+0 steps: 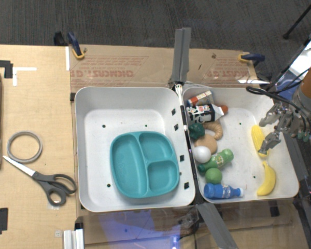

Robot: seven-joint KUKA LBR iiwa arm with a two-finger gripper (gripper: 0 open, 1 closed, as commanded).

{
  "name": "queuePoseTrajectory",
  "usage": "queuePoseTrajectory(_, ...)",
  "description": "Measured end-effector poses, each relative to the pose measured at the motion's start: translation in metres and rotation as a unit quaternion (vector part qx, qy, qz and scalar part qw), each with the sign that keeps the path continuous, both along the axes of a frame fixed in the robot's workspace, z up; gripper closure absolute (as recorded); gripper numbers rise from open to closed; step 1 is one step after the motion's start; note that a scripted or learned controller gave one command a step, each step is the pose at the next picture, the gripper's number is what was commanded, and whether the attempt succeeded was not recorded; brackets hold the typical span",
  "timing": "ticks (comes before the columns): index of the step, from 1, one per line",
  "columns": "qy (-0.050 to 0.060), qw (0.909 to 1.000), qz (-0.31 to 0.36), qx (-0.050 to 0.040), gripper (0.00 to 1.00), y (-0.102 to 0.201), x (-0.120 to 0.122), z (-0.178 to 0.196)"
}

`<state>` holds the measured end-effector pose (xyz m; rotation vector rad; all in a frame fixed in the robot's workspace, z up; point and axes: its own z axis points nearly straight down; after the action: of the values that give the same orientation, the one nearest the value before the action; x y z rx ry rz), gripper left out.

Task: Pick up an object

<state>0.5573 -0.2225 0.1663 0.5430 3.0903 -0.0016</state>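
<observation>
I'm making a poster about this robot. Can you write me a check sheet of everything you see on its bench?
Surface: wooden bench with two white bins side by side; cardboard sheet behind them.
Job's things: right bin holds a banana, corn cob, blue bottle, green ball, green bottle, white egg, black-and-white carton, mostly piled along its left wall.
Clutter: left bin holds a teal divided tray; scissors and tape roll lie on the bench.
Grippers: gripper over the right bin beside the corn cob, holding nothing.
Cables: black cable near the arm.
Surroundings: dark carpet, blue clamps.
</observation>
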Motion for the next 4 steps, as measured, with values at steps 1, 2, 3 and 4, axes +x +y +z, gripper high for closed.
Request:
queuePoseTrajectory(1, 0.000, 0.9997, -0.024, 0.0003, 0.00, 0.001, 0.029, -0.074)
queuePoseTrajectory(2, -0.003, 0.9997, -0.022, -0.0013, 1.00, 0.001, 0.031, -0.063)
queuePoseTrajectory(3, -0.001, 0.9997, -0.026, 0.0003, 1.00, 0.045, 0.028, 0.078)
queuePoseTrajectory(4, 0.000, 0.9998, 0.018, 0.0000, 1.00, 0.003, 0.001, -0.074)
